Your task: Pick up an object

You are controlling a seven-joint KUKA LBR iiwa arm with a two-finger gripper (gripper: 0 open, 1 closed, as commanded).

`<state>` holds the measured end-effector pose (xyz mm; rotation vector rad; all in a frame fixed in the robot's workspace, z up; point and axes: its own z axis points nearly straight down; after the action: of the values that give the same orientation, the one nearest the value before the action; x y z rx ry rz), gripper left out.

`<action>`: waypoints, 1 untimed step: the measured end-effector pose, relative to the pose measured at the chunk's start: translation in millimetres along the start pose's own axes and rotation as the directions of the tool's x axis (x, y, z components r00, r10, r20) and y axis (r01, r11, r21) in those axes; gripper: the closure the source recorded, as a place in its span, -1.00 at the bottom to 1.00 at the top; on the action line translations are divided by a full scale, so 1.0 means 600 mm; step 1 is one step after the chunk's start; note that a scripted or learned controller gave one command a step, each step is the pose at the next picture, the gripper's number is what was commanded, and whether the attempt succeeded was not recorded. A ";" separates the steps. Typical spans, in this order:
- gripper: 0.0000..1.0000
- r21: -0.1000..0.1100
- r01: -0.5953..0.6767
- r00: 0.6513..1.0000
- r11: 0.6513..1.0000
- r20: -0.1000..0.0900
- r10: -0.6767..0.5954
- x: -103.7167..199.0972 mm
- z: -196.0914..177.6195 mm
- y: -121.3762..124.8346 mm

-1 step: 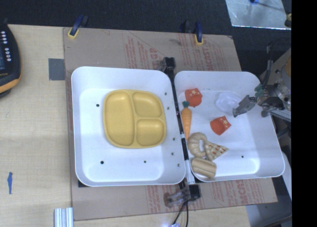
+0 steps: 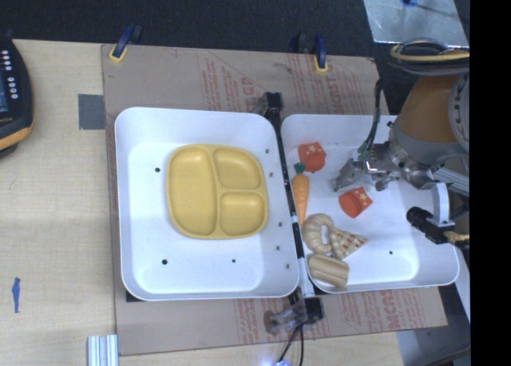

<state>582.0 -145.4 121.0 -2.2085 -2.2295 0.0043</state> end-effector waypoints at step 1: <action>-1.00 0.002 -0.005 1.000 1.000 0.000 0.005 0.008 0.051 -0.032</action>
<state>562.9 -141.0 90.6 -2.2128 -2.2226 0.0068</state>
